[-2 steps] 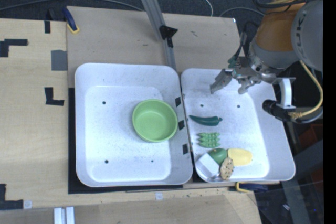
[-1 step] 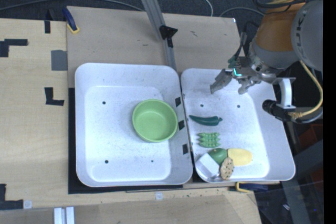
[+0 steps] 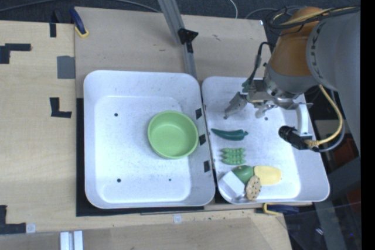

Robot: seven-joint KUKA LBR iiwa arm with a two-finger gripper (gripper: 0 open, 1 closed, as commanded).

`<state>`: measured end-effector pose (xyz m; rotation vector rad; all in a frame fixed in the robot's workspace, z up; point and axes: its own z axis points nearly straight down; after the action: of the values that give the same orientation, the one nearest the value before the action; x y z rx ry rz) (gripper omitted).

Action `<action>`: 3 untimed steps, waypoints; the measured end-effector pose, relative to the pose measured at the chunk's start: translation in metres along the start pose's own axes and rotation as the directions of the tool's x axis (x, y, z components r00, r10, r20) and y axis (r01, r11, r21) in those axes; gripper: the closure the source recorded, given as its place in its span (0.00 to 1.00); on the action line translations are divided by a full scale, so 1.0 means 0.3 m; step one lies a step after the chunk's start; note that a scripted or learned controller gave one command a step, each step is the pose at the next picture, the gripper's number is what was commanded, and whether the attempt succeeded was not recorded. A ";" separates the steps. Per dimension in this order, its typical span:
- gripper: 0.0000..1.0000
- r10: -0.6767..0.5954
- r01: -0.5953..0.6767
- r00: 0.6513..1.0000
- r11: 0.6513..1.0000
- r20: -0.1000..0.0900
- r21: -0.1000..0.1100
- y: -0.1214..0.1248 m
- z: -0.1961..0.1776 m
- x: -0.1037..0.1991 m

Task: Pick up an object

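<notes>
Left bin (image 3: 105,143), well left of the jaws, held one green bowl (image 3: 172,134), upright, near its right wall. Right bin (image 3: 304,175) sat under the jaws and held the small stuff, all below them in view: dark green pepper (image 3: 229,134) nearest, then green pea pod piece (image 3: 233,155), then a cluster at the bin's near edge — yellow lemon-like piece (image 3: 268,174), green round item (image 3: 242,173), white block (image 3: 232,185), speckled cookie (image 3: 253,187), packed touching each other. Gripper (image 3: 251,107) hung over the bin's upper part, fingers spread apart, nothing between them. Arm (image 3: 304,55) came in from the right, wrist bent down toward the bin floor; contact with floor unclear.
</notes>
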<state>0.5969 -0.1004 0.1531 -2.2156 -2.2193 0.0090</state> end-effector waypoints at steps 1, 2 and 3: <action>0.00 0.001 -0.001 1.000 1.000 0.000 0.000 -0.025 0.209 -0.005; 0.00 0.000 0.000 1.000 1.000 0.000 -0.006 -0.025 0.214 -0.004; 1.00 -0.001 0.001 1.000 1.000 0.000 -0.005 -0.026 0.182 -0.001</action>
<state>0.5887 -0.1008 0.0987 -2.2165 -2.2230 0.0031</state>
